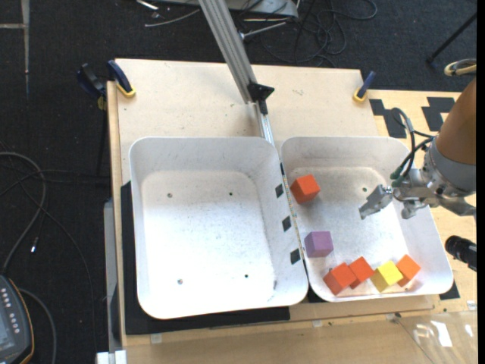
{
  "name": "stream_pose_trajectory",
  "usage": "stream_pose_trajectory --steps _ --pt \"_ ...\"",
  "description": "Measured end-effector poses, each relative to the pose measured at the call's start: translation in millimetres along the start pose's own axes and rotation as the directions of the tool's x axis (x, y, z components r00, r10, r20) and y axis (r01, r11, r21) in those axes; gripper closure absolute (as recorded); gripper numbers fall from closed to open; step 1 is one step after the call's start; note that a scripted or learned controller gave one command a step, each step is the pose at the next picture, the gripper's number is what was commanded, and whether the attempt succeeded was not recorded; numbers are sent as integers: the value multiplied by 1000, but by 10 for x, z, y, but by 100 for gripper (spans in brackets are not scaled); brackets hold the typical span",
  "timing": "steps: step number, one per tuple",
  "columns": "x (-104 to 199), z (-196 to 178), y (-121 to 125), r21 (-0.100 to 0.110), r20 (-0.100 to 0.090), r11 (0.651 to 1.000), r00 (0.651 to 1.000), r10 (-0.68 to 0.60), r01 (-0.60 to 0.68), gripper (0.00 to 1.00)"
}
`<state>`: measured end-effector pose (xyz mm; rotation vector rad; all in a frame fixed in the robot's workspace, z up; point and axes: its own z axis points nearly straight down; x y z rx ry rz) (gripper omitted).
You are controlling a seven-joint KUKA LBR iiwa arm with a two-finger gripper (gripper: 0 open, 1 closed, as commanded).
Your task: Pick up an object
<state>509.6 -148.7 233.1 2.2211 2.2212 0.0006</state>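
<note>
Camera view from above gives me the right bin point(424, 241) with five small blocks in it. An orange-red cube point(305, 188) sits alone near the bin's left wall, toward the far end. A purple cube point(318, 243) lies nearer me, also close to that wall. Along the near wall I see a row: a red-orange block point(341, 277), a second orange-red block point(361, 268) touching it, a yellow block point(388, 274) and an orange block point(408, 268). Where those four meet is hard to read; edges blur together.

My gripper point(388, 201) hangs over the right half of that bin, with nothing between its fingers. They look spread apart, one tip pointing left and the other down near the bin's right side, though the metal is small and glary. The lone orange-red cube is well to its left; the row lies below it, nearer me. The arm point(458, 142) is cut off at the frame's right.

The left bin point(151, 158) sits just beside, on the wooden bench point(189, 97).
</note>
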Motion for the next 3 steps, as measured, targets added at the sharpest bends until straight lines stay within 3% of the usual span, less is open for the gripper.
stream_pose_trajectory --steps 1,2,3 --pt "915 -363 -193 -2 -3 1000 1000 -11 11 0" --pt "798 416 792 1 2 1000 1000 -4 4 0" --pt "289 1054 119 1 0 1000 1000 9 -9 0"
